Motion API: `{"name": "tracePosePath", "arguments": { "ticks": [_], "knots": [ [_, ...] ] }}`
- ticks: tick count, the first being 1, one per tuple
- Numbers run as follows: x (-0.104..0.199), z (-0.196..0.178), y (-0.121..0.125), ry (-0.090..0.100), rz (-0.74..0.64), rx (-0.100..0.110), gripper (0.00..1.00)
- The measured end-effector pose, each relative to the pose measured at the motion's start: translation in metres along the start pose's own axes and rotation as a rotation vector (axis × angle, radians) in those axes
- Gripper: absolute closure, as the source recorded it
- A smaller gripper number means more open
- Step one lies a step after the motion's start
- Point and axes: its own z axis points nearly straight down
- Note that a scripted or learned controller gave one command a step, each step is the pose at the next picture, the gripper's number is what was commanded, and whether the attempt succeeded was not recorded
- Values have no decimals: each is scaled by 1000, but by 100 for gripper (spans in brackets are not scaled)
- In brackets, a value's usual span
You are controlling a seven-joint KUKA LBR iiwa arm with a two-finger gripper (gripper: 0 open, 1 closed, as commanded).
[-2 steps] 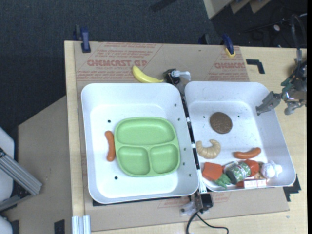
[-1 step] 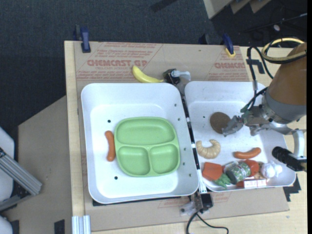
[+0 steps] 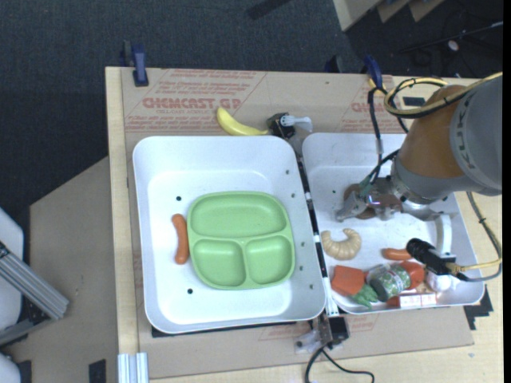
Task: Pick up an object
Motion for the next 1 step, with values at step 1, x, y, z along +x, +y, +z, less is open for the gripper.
{"name": "tracePosePath", "arguments": {
  "ticks": [1],
  "knots": [
    [18, -4, 71, -3, -2, -9, 0]
  ]
}}
